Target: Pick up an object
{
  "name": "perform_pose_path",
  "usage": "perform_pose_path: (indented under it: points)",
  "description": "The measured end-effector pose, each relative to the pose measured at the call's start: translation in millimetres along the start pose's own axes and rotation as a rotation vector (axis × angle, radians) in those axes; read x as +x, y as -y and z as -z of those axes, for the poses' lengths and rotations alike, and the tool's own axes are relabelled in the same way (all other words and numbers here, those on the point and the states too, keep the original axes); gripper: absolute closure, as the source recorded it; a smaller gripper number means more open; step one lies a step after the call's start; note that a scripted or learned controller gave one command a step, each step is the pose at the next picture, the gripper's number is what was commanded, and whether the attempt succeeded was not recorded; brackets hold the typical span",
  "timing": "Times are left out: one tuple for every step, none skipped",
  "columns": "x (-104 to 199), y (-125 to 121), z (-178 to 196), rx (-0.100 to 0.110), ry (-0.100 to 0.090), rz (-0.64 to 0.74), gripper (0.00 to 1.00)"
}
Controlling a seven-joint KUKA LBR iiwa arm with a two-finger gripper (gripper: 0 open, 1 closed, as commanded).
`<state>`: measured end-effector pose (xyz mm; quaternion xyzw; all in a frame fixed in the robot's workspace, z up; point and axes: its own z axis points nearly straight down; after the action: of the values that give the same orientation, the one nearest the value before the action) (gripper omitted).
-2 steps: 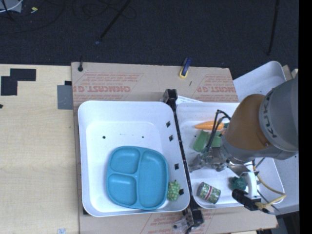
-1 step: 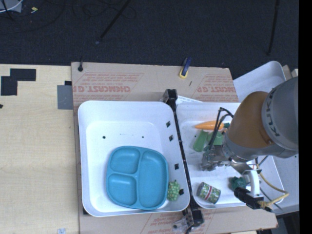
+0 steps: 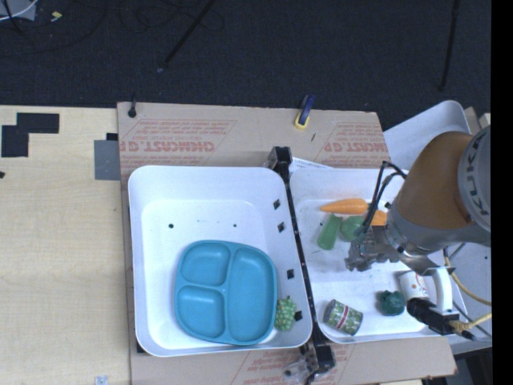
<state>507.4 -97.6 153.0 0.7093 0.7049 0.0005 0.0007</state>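
Right bin | hand [image 3: 362, 257] just below green object [image 3: 329, 232] | grip state unclear

Bench surroundings, non-task items noted.
A cardboard sheet [image 3: 240, 139] with reversed red lettering lay under both bins on a pale wooden bench [image 3: 56, 255]. A blue-and-yellow clamp [image 3: 304, 112] sat at the cardboard's far edge. Black cables [image 3: 188, 18] crossed the dark floor [image 3: 321, 46] beyond. Dark rectangular patches [image 3: 32, 131] marked the bench at the left.

bench [image 3: 56, 239] | cardboard sheet [image 3: 208, 139] on it | two white bins [image 3: 152, 191] atop
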Motion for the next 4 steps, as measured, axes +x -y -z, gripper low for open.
perform_pose_path:
  points:
    - [-1.7, 1.2, 42.1, 0.0, 0.0, 0.006, 1.0]
    - [-2.1, 0.4, 76.2, 0.0, -0.001, 0.006, 1.0]
    - [41.1, -44.3, 71.5, 0.002, -0.003, 0.011, 1.0]
    - [82.8, -74.2, 62.2, 0.004, -0.003, 0.01, 1.0]
